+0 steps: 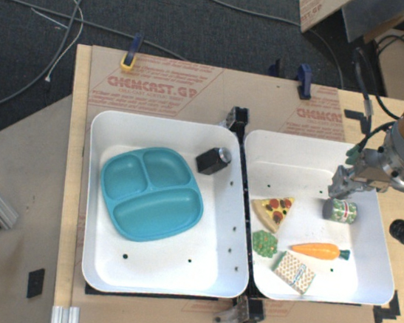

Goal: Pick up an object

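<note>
In the right bin point(371, 285) lie a pizza slice point(274, 210), a green broccoli piece point(264, 243), an orange carrot point(318, 249), a patterned cracker block point(295, 271) and a small green-and-white can point(341, 210). My gripper point(342, 186) hangs at the bin's far right, directly over the can and touching or just above its top. The grey wrist hides its fingers.
The left bin point(92, 253) holds a teal divided plate point(153, 193) and a small black cylinder point(212, 160) near its back right corner. Black clips sit on the divider between the bins. Blue clamps pin the cardboard at the back.
</note>
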Controlling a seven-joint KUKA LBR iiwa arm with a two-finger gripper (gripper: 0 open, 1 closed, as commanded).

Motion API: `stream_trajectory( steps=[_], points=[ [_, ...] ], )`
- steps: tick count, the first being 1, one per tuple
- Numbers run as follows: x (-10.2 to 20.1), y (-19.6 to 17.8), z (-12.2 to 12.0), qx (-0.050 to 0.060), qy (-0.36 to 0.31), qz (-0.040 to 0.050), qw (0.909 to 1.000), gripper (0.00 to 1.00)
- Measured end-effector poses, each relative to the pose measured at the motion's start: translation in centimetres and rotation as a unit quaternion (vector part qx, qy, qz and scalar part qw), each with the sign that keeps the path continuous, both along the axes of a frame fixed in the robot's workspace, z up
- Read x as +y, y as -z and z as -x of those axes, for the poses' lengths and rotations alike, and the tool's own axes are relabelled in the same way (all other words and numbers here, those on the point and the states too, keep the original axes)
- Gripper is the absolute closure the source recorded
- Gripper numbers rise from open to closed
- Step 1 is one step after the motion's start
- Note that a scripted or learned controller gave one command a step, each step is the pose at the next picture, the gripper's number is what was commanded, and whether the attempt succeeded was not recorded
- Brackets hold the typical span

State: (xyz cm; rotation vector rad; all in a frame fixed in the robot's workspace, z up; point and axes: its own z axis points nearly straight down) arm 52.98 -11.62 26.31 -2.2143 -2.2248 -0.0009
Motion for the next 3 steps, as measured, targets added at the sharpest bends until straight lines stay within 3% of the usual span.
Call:
stream_trajectory(
  steps=[2,3],
  points=[
    [10.4,0.7,-0.1,0.0,-0.001,-0.0003,1.0,1.0],
    [15.0,0.8,1.3,0.001,0.0,0.0001,1.0,1.0]
  ],
)
